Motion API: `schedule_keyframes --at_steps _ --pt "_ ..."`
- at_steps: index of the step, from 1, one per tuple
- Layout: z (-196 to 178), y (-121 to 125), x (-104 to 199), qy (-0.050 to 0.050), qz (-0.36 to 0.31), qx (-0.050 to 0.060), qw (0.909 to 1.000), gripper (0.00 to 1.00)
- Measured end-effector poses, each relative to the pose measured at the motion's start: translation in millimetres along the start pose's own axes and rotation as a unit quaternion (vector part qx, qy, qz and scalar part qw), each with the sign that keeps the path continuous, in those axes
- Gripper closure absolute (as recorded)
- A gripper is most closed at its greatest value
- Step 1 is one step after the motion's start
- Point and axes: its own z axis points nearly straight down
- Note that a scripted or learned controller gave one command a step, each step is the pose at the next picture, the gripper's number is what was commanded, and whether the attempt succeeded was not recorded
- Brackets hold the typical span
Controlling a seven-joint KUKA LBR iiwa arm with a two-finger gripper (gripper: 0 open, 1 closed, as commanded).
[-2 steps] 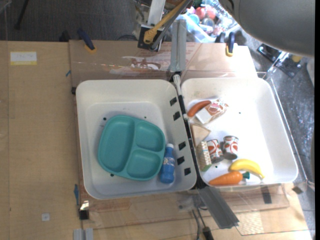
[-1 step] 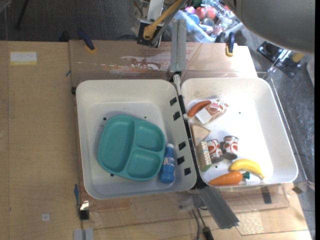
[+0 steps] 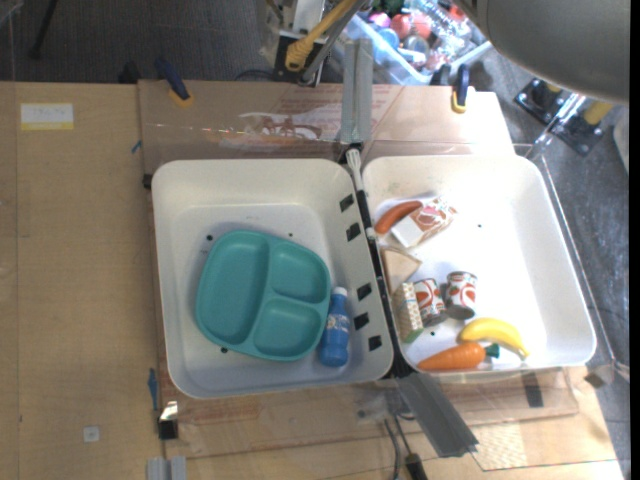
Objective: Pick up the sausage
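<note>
Start at your left: the left bin [image 3: 170, 268] holds a teal divided plate [image 3: 262, 294], lying flat with its three compartments facing up. Just beside the plate's right edge, near the bin's front right corner, a small blue bottle [image 3: 336, 332] with a white cap lies against the sloping wall. Black tabs run along the divider where the two bins meet.

Move across to the right bin [image 3: 550, 248]. The sausage [image 3: 398, 215] is what you want: it lies in the upper left part of this bin, close to the divider, tilted with its right end higher in the view. Its right end touches a small red and white packet [image 3: 428, 220]. Below that you see a tan, wedge-like piece [image 3: 400, 263], too unclear to name. Further down, a small box [image 3: 418, 304] with red print lies beside a red and white can [image 3: 461, 290] on its side. At the front of the bin, a yellow banana [image 3: 497, 335] sits just above an orange carrot [image 3: 455, 359], which lies along the front wall.

At the top right you see a large grey blur of the arm [image 3: 560, 18], well above the bins and far from the sausage. You cannot tell from this view how the gripper stands. Nothing is touching the sausage, and it rests on the bin floor.
</note>
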Motion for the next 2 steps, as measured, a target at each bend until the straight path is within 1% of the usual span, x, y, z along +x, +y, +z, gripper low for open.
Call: schedule_keyframes --at_steps 2 --pt "-23 -5 7 0.002 -0.008 -0.003 1.0 1.0"
